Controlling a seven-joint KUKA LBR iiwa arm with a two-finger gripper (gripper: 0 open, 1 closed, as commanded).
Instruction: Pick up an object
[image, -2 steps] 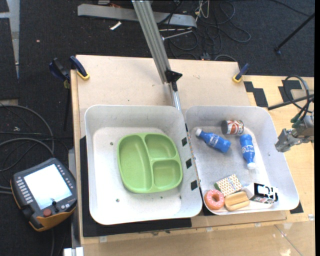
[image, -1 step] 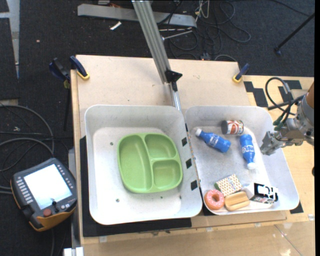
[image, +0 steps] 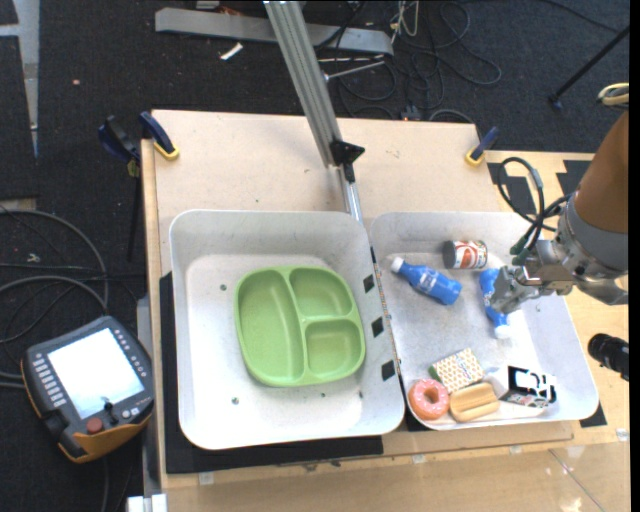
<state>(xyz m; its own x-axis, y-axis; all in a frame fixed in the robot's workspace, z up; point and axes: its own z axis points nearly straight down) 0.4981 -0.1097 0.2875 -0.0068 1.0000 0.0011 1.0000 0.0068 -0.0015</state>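
Camera view, gripper (image: 508, 288) low in right bin (image: 575, 330), fingers pinching small blue object (image: 493, 300), finger state partly obscured

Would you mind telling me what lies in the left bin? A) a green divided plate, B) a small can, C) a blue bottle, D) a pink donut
A: the green divided plate lies alone in the left bin, while the pink donut, the blue bottle and the small can all lie in the right bin.
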